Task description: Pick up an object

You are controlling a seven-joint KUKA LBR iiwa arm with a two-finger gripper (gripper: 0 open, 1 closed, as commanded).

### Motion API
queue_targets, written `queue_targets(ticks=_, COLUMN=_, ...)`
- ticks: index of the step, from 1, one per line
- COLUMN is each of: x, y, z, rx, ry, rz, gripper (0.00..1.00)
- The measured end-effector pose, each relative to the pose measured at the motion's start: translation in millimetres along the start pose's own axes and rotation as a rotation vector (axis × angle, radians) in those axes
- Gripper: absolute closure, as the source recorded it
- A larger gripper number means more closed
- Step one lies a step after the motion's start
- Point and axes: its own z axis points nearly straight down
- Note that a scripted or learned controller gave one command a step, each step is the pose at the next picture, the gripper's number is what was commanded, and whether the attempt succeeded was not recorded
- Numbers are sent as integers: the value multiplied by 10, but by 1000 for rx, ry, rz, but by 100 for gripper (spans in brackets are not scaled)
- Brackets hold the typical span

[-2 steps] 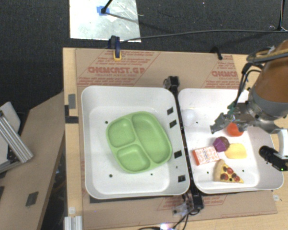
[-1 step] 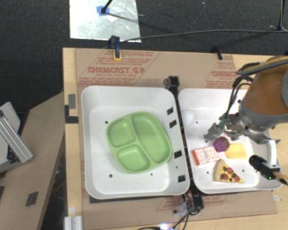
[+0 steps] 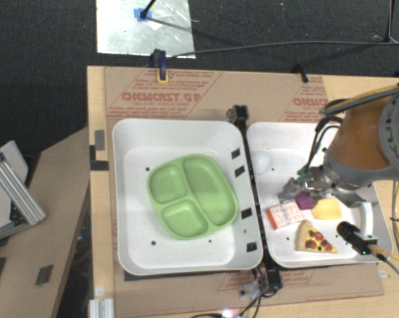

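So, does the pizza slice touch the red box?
Apart. The camera view shows a strip of white bin floor between the pizza slice and the red box.

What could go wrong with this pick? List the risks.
1. The gripper sits low over a tight cluster: a purple object, a red and white box and a yellow piece lie close together, so it may nudge or catch the wrong one.
2. The pizza slice lies near the right bin's front wall, leaving little room for approach there.
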Motion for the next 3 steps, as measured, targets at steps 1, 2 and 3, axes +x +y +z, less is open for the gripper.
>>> queue_targets(ticks=1, x=-16, y=29, z=179, rx=-9, ry=-2, rz=1, gripper=0)
queue_targets(ticks=2, x=2, y=14, z=107, rx=-3, ry=1, rz=1, gripper=100)
queue_targets(ticks=3, x=62, y=80, z=-505, rx=-5, ry=1, rz=-4, gripper=100)
